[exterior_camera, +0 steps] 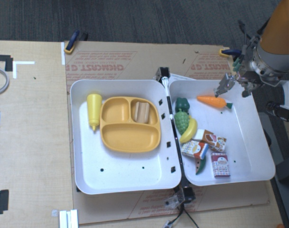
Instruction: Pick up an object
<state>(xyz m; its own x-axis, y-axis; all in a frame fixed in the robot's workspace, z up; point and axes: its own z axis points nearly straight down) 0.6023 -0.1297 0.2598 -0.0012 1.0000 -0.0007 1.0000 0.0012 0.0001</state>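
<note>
Nothing had been lifted yet: the tool (226, 85) was seen poised just above the toy carrot (213, 101) in the right bin (258, 127), its grip impossible to tell

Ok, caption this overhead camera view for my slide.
Gripper poised above a toy carrot in the right bin.

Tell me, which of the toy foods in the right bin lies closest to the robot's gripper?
The toy carrot. It lies just below the gripper near the bin's far wall, while the banana, the green bumpy fruit and the small cartons lie farther off.
</note>
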